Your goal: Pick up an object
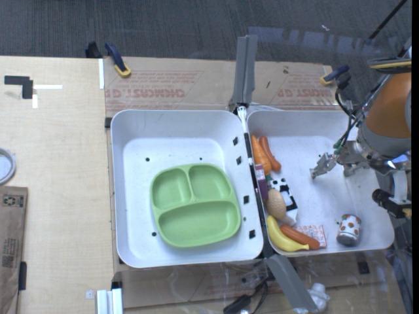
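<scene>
Hovering over bare floor in the right bin point(366, 246), the end effector point(322, 167) is seen apparently released, nothing between its fingers. The spotted cup point(349, 230) lies nearest, toward the bin's front edge.

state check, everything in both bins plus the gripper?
green divided plate: flat in left bin, nothing on it
carrots: lying along right bin's left wall
banana: lying in front-left corner
spotted cup: on its side, front right
gripper: above bin floor, holding nothing
</scene>
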`<state>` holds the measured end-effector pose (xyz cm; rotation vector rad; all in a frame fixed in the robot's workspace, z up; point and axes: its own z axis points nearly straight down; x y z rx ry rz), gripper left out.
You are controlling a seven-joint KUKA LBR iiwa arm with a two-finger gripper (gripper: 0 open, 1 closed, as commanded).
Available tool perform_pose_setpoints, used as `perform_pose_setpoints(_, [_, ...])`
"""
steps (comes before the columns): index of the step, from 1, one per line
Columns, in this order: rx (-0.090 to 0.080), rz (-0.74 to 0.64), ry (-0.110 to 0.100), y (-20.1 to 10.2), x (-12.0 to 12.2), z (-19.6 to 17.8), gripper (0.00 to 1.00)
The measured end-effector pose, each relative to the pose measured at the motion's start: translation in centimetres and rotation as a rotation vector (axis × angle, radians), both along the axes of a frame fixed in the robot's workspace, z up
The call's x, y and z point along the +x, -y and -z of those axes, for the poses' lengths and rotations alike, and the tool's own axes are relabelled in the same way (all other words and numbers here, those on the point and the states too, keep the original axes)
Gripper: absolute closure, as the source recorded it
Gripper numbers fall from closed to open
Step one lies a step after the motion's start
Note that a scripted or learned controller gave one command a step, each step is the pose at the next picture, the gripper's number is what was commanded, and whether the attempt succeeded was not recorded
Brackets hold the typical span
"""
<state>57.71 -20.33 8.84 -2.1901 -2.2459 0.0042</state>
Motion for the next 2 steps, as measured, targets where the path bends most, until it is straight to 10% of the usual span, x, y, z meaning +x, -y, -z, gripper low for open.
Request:
perform_pose_setpoints(1, [0.012, -0.228, -0.002, 1.4, -9.97, -0.07, 0.0])
perform_pose_setpoints(2, [0.008, -0.221, -0.001, 1.67, -9.9, -0.63, 1.0])
